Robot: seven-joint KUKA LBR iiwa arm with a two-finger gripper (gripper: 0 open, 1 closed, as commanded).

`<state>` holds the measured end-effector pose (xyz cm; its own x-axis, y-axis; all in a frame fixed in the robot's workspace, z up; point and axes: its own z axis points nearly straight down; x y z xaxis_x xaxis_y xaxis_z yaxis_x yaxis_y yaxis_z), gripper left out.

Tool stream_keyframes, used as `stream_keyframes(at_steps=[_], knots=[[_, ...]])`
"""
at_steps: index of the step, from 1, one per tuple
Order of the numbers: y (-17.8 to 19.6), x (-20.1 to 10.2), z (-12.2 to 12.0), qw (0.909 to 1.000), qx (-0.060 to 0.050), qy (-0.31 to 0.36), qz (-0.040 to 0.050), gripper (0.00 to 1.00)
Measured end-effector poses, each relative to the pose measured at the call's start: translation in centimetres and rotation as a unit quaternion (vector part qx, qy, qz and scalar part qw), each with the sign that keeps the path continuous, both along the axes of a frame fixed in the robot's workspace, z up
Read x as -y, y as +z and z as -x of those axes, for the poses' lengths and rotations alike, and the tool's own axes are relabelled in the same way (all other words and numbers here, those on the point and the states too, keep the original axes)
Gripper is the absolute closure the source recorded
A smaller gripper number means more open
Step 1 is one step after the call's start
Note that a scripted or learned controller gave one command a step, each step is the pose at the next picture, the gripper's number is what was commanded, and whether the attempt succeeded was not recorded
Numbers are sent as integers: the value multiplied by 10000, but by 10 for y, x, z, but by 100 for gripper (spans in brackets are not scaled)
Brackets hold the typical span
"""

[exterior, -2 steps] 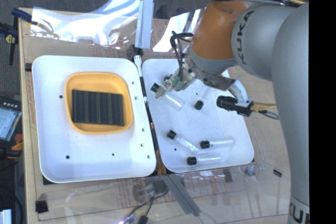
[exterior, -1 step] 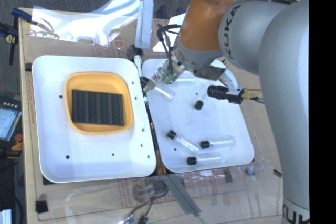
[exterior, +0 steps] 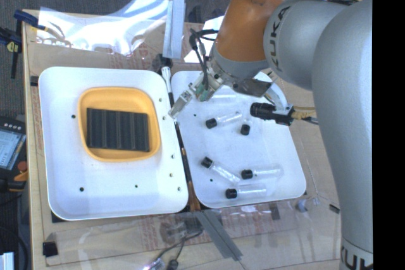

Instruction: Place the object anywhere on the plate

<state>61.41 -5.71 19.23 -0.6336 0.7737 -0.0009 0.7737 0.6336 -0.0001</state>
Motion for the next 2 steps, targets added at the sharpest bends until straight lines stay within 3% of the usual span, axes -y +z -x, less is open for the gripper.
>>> stream_keyframes(at_steps=[1, 2], knots=[[0, -54, -14, 9982, 3, -598, -1, 0], [54, -86, 0, 9984, -3, -557, -3, 0]])
